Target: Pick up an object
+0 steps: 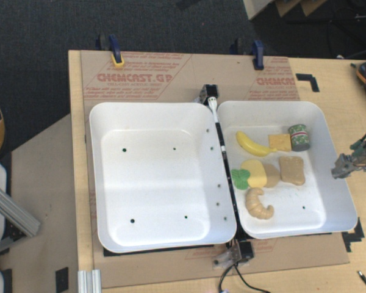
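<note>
**Ana:** Dark carpet surrounds a brown board bench [171,72] printed with red lettering, clamped at the far edge by 2 blue clamps [116,49]. What sits on it?

**Ben:** 2 shallow white bins touching side by side. Left bin [110,163] shows bare floor with 4 small dark holes. Right bin [329,206] holds all the items.

**Ana:** And the arm?

**Ben:** Just its gripper [348,163] pokes in from the right edge, beside the right bin's right rim, apart from every item. Too small and dark to tell how its fingers stand.

**Ana:** Items?

**Ben:** Clustered in the right bin: a yellow banana [252,144], a tan bread slice [292,170], a pale croissant [259,204], a yellow rounded piece [255,173], a yellow wedge [279,142], a green can [299,137] at the far side, and a small green piece [240,177] touching the yellow rounded piece.
</note>
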Robot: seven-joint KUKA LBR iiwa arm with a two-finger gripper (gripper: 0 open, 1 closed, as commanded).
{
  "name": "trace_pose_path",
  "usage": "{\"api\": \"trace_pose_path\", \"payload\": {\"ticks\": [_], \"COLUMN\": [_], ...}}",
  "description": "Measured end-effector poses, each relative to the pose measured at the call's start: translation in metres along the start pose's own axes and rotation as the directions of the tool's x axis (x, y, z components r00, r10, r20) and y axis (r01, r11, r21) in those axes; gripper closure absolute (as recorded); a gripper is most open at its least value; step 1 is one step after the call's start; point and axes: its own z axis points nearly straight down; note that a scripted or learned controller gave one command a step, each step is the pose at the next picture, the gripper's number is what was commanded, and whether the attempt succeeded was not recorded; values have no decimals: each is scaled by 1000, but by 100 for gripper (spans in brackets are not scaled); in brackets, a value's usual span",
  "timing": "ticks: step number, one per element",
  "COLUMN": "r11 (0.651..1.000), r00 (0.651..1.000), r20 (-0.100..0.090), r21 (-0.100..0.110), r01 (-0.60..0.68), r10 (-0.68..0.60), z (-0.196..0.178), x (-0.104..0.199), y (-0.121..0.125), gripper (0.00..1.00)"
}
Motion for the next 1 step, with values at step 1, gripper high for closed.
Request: {"api": "trace_pose_path", "payload": {"ticks": [1], "r11": [1000], "r00": [1000], "r20": [3], "r21": [-5], "r01": [2], "r10": [-2], "z": [-12], "x": [0], "y": [10], "gripper": [100]}}
